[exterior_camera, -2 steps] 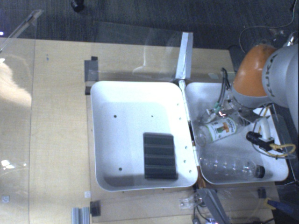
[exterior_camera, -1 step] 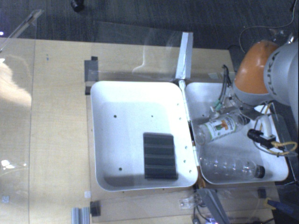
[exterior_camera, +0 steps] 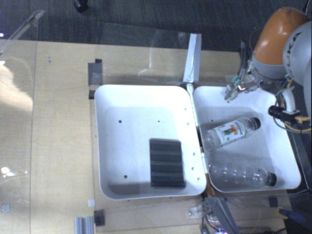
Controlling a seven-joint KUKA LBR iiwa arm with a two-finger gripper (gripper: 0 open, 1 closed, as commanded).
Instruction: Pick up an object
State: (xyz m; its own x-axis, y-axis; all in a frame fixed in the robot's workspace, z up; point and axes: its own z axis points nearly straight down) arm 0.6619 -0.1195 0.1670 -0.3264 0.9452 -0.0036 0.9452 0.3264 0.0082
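Observation:
My gripper [exterior_camera: 234, 89] hangs over the back left part of the right bin [exterior_camera: 282, 145], near its far rim, with nothing seen in it. In front of it a clear bottle with a printed label [exterior_camera: 231, 132] lies on its side, tilted, its cap toward the right. Along the bin's near wall lies a second clear bottle with a dark cap [exterior_camera: 242, 175]. A black ribbed block [exterior_camera: 166, 163] lies flat in the left bin [exterior_camera: 122, 111], toward its near right corner.
The grey arm with its orange band [exterior_camera: 276, 38] comes in from the upper right above the right bin's far corner. A dark cable [exterior_camera: 287, 116] hangs by the bin's right rim. A metal bracket [exterior_camera: 192, 57] stands behind the divide between the bins.

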